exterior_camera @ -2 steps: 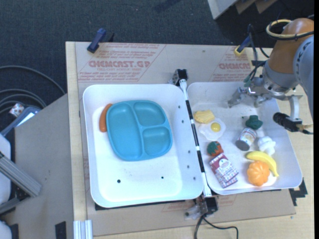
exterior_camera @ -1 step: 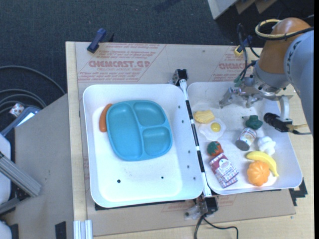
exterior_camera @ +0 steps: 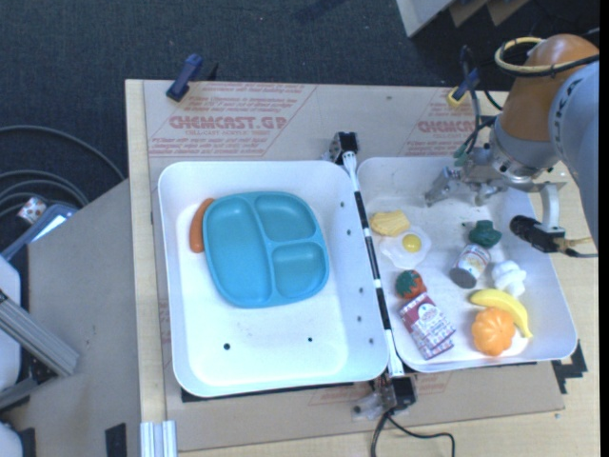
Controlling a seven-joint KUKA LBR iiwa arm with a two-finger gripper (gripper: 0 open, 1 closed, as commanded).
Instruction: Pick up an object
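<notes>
On the bench, a blue tray (exterior_camera: 265, 248) is seen in the left bin (exterior_camera: 181, 284). Toy foods are scattered in the right bin (exterior_camera: 557, 336), the green piece (exterior_camera: 486, 233) lying nearest, just below-right of the hand (exterior_camera: 463, 187), seemingly released and grasping nothing.

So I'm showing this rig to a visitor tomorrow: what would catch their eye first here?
Probably the big blue divided plate lying in the left bin, with an orange toy peeking out at its left edge. Then the toy food heaped in the right bin: banana, orange fruit, fried egg.
</notes>
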